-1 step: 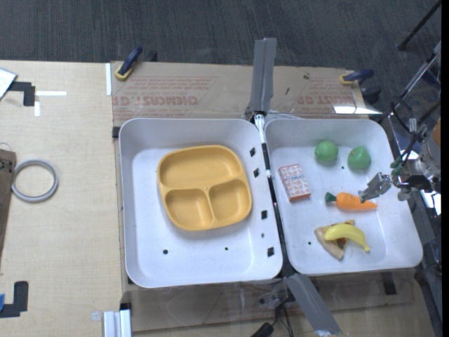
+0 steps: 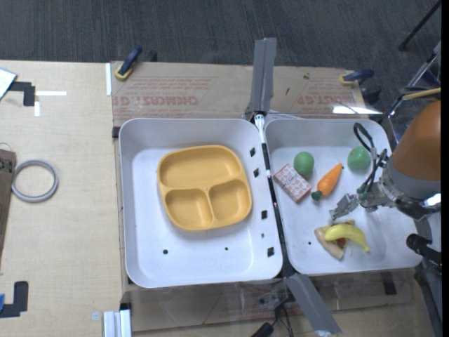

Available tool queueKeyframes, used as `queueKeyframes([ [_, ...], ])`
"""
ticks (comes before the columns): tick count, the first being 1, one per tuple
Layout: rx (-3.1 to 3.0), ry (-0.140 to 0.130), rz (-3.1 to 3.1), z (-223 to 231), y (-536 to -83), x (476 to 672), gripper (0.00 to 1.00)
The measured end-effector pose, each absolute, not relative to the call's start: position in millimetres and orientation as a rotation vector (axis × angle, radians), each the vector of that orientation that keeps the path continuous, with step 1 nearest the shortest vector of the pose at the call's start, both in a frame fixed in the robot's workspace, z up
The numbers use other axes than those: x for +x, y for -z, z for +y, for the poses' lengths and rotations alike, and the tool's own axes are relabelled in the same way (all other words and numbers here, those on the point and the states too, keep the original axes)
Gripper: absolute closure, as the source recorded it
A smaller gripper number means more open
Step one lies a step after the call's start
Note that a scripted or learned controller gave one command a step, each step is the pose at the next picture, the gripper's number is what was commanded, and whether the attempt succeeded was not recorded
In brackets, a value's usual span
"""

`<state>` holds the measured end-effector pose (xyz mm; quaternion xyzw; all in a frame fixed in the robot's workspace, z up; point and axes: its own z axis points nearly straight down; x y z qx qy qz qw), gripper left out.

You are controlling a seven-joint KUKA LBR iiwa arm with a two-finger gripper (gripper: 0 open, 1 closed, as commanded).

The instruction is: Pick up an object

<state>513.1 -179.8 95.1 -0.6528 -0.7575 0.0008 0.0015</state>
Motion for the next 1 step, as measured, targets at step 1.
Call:
queueKeyframes([
  [1, -2.06, -0.001, -2.373, -161.0, -91.6, 561.2, 0.0],
])
